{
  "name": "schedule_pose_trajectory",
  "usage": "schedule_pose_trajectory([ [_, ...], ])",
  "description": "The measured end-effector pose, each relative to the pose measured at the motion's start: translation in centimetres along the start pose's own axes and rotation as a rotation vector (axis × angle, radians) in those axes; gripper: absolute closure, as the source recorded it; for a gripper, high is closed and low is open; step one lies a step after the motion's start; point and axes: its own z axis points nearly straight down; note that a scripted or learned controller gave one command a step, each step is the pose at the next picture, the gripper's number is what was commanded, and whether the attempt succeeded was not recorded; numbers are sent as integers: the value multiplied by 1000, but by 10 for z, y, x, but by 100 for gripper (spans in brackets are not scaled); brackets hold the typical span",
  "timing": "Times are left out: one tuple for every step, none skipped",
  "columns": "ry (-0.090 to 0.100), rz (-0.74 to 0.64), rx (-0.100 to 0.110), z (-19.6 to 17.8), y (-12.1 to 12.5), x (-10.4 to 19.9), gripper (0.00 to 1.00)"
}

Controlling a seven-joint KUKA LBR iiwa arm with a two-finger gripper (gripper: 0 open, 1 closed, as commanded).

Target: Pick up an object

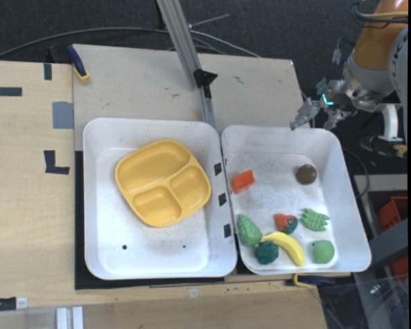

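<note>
**Gripper parked above the right bin's far edge, objects all lying toward me and to the left**

I am looking at the gripper [315, 112] hovering just past the far rim of the right bin [349, 204], near its right-hand far corner. The fingers are pointing down and to the left, and I am seeing nothing between them; whether they are spread or closed I cannot tell at this size.

Everything I could pick is lying inside that bin, nearer the camera than the fingers. The brown ball [305, 174] is sitting closest, almost straight below the gripper in the view, alone on bare floor. The orange block [242, 180] is lying further left, near the wall shared with the left bin [96, 204]. The rest are crowding the near end: the banana [285, 245] with its long axis running from upper left to lower right, touching the dark green piece [266, 253], with the broccoli [248, 229], the red piece [285, 221], the green leafy piece [314, 219] and the lime [322, 251] around it.

I am judging the ball the easier target: near and with clear space all round.

The arm [380, 40] is coming in from the right, orange band high, wrist bent down toward the bin. The yellow plate [163, 181] is lying in the left bin, well apart.
</note>
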Motion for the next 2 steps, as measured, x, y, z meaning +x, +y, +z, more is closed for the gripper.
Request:
schedule_pose_trajectory([
  [1,-1,3,44,3,4,0],
  [1,-1,4,88,5,4,0],
])
